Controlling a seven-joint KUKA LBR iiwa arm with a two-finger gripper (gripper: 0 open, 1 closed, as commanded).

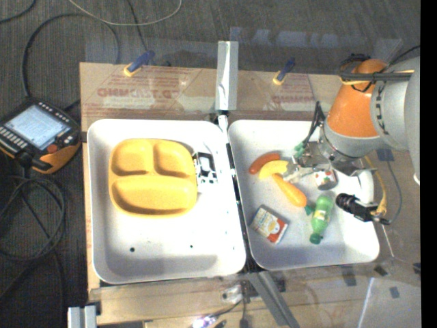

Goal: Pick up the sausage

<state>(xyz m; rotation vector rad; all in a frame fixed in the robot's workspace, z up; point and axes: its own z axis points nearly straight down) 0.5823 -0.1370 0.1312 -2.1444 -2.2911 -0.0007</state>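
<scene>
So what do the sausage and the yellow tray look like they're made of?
Sausage: probably moulded toy plastic, with a smooth orange-red skin and a soft sheen. Yellow tray: likely rigid plastic, with an even matte yellow colour and rounded moulded compartments. Neither can be confirmed by look alone.

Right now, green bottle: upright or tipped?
Tipped. The green bottle lies on its side on the right bin's floor, beside the small carton.
</scene>
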